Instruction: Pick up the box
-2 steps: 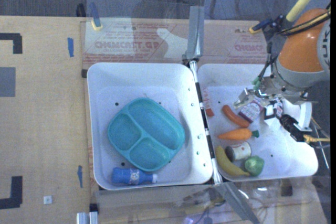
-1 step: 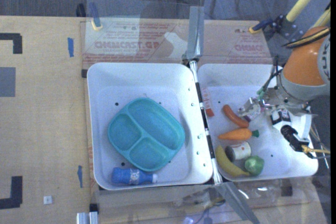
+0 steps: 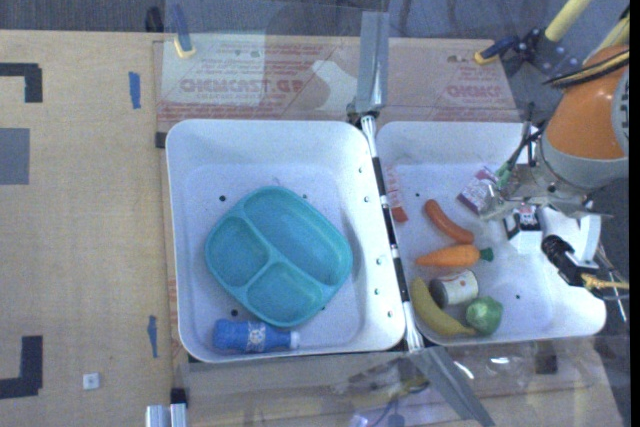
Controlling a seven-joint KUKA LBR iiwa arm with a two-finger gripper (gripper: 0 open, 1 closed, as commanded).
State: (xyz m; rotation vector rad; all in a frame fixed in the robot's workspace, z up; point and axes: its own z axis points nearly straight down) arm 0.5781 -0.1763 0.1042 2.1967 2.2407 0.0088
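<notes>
Open bin floor (image 3: 545, 300) right of carrot (image 3: 452, 257)

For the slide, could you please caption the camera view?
Grey KUKA arm's gripper beside a small pink-and-white box in the right white bin; teal divided plate in the left bin.

A robotics lab: white bins (image 3: 190, 150) on a taped plywood bench (image 3: 80, 215).

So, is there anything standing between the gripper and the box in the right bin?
Nothing visible does. The gripper is directly at the right side of the box, with no object between them. The sausage and the carrot lie on the box's other side, lower left of it, away from the gripper.
</notes>
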